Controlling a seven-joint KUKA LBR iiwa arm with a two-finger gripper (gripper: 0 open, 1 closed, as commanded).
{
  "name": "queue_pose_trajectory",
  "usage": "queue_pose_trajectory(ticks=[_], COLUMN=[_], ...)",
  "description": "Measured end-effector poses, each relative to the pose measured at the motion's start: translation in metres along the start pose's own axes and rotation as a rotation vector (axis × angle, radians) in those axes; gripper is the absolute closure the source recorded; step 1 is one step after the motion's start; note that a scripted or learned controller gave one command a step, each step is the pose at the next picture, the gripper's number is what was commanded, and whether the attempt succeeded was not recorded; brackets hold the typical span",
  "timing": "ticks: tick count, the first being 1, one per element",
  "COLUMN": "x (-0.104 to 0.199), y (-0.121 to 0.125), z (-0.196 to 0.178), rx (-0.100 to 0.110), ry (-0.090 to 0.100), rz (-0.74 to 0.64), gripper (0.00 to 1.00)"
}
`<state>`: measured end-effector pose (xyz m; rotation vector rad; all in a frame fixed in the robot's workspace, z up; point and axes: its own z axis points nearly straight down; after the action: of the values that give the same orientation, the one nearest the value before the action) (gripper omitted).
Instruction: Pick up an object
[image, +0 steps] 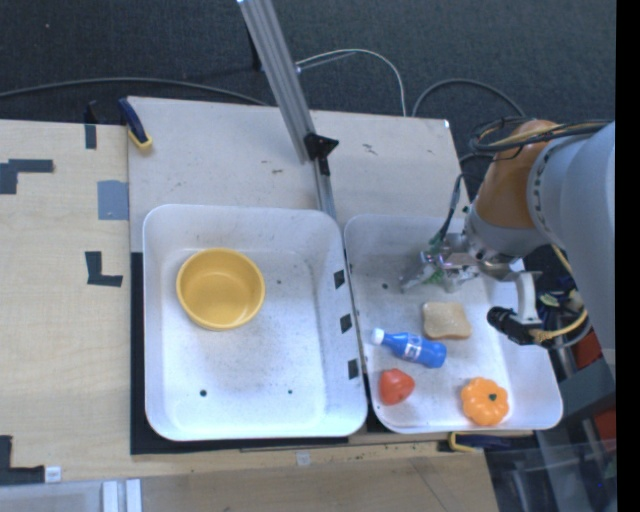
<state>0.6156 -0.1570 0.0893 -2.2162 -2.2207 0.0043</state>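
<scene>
Bench: pale board top (230, 150), light wood panel on the left carrying dark and grey tape marks; dark carpet beyond the far edge, cables trailing over it.
Fixtures: slanted metal pole (285, 75) running down to the seam between the 2 bins; a blue-and-yellow clamp (135, 124) on the bench's far left corner.
Left bin (250, 400): shallow, white, speckled; 1 yellow bowl (220, 288) sits upright in its left half.
Right bin (385, 250): 4 items, all in the near half. Blue bottle (412, 347) with white cap lies on its side, cap toward the left. Slice of bread (446, 320) lies just beside and beyond the bottle. Red item (396, 386), shape unclear, near the front left corner. Orange pumpkin (485, 400) near the front right corner.
Arm (540, 190): grey, orange band, entering from the right over the right bin.
Gripper (430, 272): low over the far half of the right bin, just beyond the bread; nothing seen between the fingers; whether they are spread or pressed together cannot be told.
Hard to read: arm body cut off at the right; gripper detail small and blurred.
</scene>
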Motion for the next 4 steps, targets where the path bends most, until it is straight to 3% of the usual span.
queue_pose_trajectory(ticks=[1, 2, 4], x=[0.001, 0.001, 0.019], y=[0.000, 0.000, 0.006], z=[0.001, -0.009, -0.104], rx=[-0.003, -0.003, -0.008], ry=[-0.002, -0.001, -0.002], rz=[0.000, -0.001, 0.000], gripper=[0.00, 1.00, 1.00])
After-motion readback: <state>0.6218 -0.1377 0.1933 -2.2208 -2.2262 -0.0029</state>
